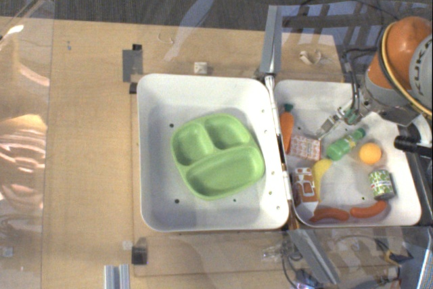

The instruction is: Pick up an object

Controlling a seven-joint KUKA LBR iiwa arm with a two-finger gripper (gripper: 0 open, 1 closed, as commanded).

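Approach step, nothing lifted. Tool (pixel 340 120) low in the right bin (pixel 406 216), fingers narrowly parted and holding nothing, just beyond the green bottle (pixel 346 145). Next: lower over the bottle, then close squarely.

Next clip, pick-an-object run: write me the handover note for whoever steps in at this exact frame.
Gripper: low over the right bin, near the green bottle; nothing visibly held.
Right bin contents: carrot, green bottle, orange ball, green can, yellow item, two sausages, two small packets.
Left bin: green divided plate.
Done: approach only, no pick.
Left: grasp one object and lift it.
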